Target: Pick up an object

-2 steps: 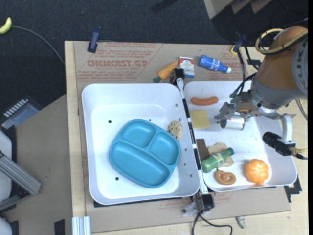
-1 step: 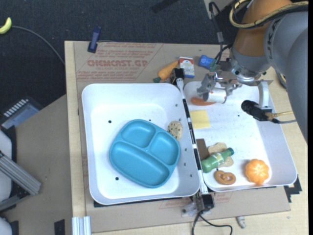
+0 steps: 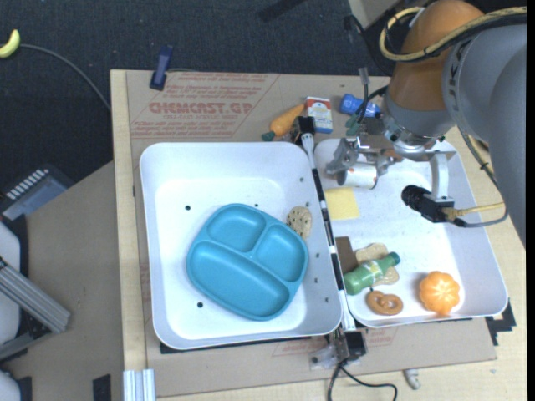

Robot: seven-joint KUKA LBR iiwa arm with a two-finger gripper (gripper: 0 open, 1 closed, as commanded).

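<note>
Far to the left of the gripper (image 3: 349, 165), and lower in the view, you have the left bin (image 3: 167, 182). It is smooth white plastic with rounded corners. In it lies a glossy blue plate (image 3: 247, 261), a rounded oblong moulded into three compartments. Nearer the gripper, against that bin's right wall, lies a small round biscuit (image 3: 299, 218), tan and speckled.

The gripper itself hangs low over the upper left part of the right bin (image 3: 481, 249), bare metal below the grey wrist. You cannot tell whether it is spread or closed.

Just below the gripper lies a flat pale-yellow square (image 3: 341, 205), matte and straight-edged. Further below, a dark brown strip (image 3: 342, 249) lies along the bin's left wall. Beside it are a pale beige lump (image 3: 370, 252) and a green bottle (image 3: 366, 276) with a yellow band, lying on its side. Lowest, below the gripper and slightly to its right, is a brown knotted pretzel (image 3: 385, 302). Well off to the gripper's lower right sits a round orange (image 3: 438, 292) with dimpled skin.
</note>
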